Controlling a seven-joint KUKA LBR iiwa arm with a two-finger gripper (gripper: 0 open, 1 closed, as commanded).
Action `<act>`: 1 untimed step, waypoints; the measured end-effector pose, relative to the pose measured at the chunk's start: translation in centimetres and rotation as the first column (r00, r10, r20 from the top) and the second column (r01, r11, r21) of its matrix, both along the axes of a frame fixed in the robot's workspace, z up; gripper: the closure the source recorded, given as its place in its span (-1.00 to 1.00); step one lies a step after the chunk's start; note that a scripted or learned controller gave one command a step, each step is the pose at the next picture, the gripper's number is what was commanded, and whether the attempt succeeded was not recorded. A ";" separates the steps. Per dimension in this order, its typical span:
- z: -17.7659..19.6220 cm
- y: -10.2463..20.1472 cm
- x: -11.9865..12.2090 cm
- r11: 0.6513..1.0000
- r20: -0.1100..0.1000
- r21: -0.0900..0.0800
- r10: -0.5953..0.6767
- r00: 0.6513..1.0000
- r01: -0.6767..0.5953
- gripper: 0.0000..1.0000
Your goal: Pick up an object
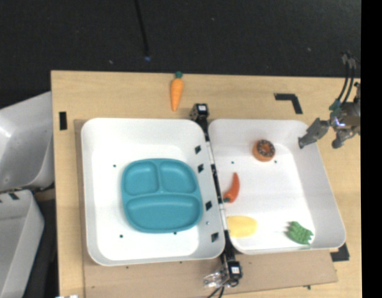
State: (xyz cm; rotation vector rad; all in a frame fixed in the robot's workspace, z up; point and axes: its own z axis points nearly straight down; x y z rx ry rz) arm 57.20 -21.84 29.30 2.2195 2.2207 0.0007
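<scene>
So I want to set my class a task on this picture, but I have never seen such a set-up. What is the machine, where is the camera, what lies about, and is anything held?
One camera looks down at a slant on a wooden bench. The machine is a robot arm reaching in from the right; its gripper hangs over the right bin's far edge, with nothing visible between its fingers.

Two shallow white bins sit side by side. The left bin holds a blue divided plate. The right bin holds a brown donut, a red pepper, a yellow piece and a green piece. A toy carrot lies on the bench behind the bins.
</scene>
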 end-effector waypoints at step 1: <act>-4.4 0.5 0.3 1.000 -0.004 0.000 0.001 1.000 -0.001 -1.00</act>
